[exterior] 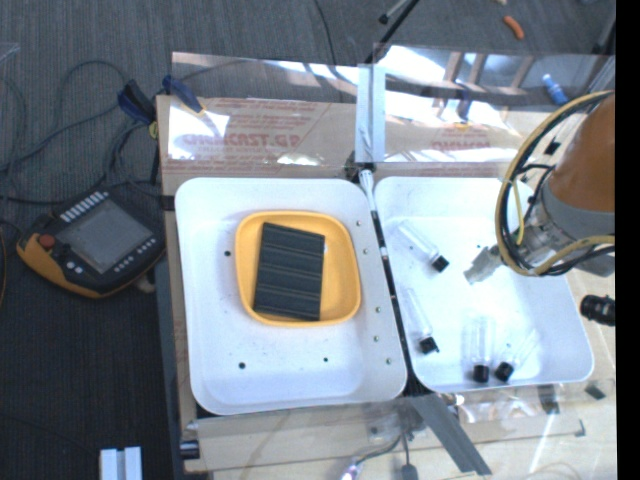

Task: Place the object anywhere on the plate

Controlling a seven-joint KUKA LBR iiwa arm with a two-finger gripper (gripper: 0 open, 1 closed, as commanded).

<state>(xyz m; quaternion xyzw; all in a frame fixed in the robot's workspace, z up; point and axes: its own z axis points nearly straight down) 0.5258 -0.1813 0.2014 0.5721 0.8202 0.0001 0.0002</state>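
Note:
A yellow square plate (pixel 346 268) sits in the middle of the left white bin (pixel 205 308). A dark ribbed rectangular block (pixel 290 270) lies flat on the plate, inside its rim. My gripper (pixel 482 265) hangs low over the right white bin (pixel 560 353), near its middle, below the grey wrist and orange band at the right edge. It is well away from the plate, and nothing shows in it. Several clear tubes with black caps lie in the right bin: one (pixel 420 245) left of the gripper, another (pixel 418 325) by the divider, and a pair (pixel 480 346) near the front.
A teach pendant (pixel 95 243) lies on the floor left of the bench. A clear wall with a cardboard sheet (pixel 260 133) stands behind the bins. Yellow and black cables (pixel 515 198) loop beside the wrist.

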